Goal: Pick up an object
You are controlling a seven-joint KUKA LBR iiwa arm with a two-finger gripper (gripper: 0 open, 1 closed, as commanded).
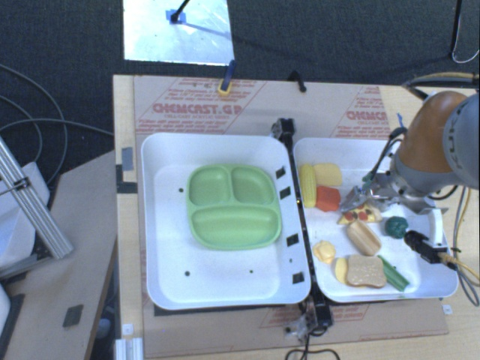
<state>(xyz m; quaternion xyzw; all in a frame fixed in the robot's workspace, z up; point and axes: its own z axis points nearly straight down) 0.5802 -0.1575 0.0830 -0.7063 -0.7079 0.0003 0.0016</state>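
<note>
Several toy foods crowded the right bin [439, 287], so the gripper [355, 199] hung just above the pizza [358, 216], red block [327, 198] beside it; its opening couldn't be told.

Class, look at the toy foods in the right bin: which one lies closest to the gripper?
The pizza slice, directly below the gripper; the corn, bread and hot dog lie farther off.

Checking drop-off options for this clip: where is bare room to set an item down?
Left bin: bare floor all around the green tray. Right bin: bare strip along its far wall; its middle and near part are crowded with toy food under the gripper.
</note>
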